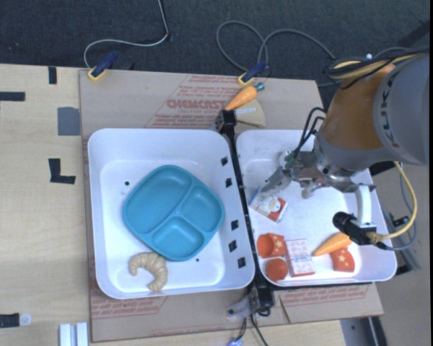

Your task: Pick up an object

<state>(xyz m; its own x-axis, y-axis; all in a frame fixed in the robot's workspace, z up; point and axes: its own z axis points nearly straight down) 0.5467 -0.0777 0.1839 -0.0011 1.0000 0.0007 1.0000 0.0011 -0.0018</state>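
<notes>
White plastic bins point(101, 193) sit side by side on the counter; the left keeps a blue divided plate point(173, 211) and a croissant point(150, 269). Over the right bin, the arm lowers its fingers point(278, 184) toward a small carton point(269, 207); I cannot tell how far apart they stand.

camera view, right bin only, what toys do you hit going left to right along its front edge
red tomato slice → small pink-and-white box → orange carrot → red wedge. The red piece above the tomato slice overlaps it in left-right position, so it is left out.
</notes>
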